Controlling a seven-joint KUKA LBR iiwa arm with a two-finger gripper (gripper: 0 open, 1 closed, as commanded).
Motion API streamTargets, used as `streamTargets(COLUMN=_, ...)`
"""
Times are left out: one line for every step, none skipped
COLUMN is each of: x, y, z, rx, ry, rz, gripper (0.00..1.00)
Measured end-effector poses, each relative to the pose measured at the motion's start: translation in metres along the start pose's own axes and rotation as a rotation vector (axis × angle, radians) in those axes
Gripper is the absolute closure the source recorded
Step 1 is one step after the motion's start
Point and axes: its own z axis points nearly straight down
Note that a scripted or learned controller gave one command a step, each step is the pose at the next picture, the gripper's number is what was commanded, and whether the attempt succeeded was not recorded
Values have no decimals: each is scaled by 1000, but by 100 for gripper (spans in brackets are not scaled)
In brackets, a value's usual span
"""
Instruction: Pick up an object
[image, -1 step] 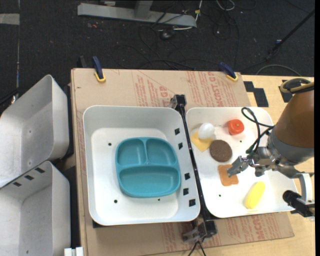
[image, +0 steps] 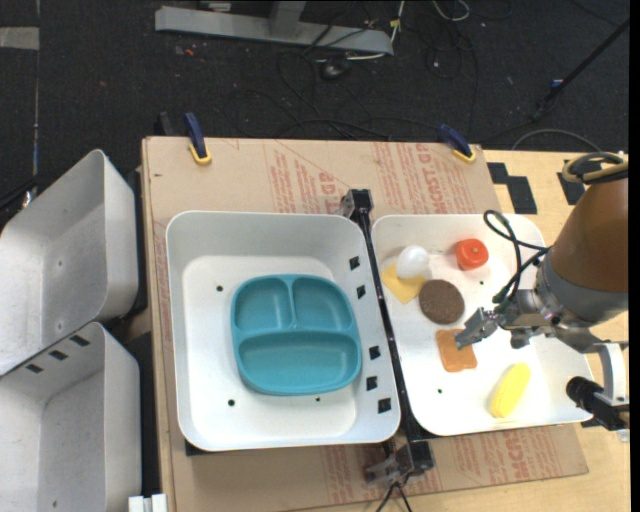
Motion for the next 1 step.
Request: streamTargets(x=10, y=-5, z=57, rx=5, ry=2, rz=2, gripper=0)
